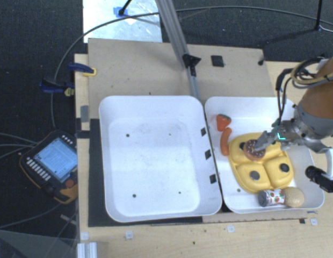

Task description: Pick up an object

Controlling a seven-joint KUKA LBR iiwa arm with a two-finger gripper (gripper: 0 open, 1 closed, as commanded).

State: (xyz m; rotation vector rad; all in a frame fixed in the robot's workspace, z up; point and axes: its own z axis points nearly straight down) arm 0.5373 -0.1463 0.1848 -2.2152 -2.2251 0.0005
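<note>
Yellow moulded plastic — a tray-like toy [260, 165] with round hollows — lies in the right bin [317, 200] on the desk, beside a carrot [224, 141]. It looks light, stiff and slick (best taken by a raised rim). Above it, the tool [263, 142] hovers; its state I cannot tell.

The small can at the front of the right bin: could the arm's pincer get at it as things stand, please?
Probably yes, from above. The can lies on its side, uncovered, but the yellow tray and a pale round object crowd it, leaving little side room.
</note>
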